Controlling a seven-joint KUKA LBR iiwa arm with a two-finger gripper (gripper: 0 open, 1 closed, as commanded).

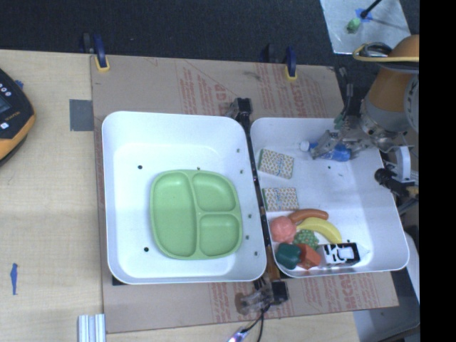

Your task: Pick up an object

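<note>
Blue object [342,154], small and partly hidden, lies on the floor of the right bin [356,198] in its far half, toward the right-hand wall. The gripper [333,145] is low over that same spot, touching or just above the blue object; the view does not show which. Whether the gripper is released, clenched or grasping anything cannot be told, since its metal parts overlap the blue object. The grey arm [388,91] with its orange band reaches in over the right bin's far right corner.

Along the right bin's left wall lie two patterned squares: one [276,163] in the far half, the other [281,197] near the middle. In the right bin's near left corner is a cluster of toy food. It holds a reddish sausage [308,215], a yellow banana [320,228] just beside it, a pink ball [283,228] against the left wall, a green piece [288,254] and an orange piece [308,255] at the near wall. A black-and-white item [340,252] lies just right of them along the near wall.

Touching the right bin's left side is the left bin [128,155], which holds a green divided plate [196,214]. Both bins sit on a brown sheet [178,84] on the tabletop [43,212].
</note>
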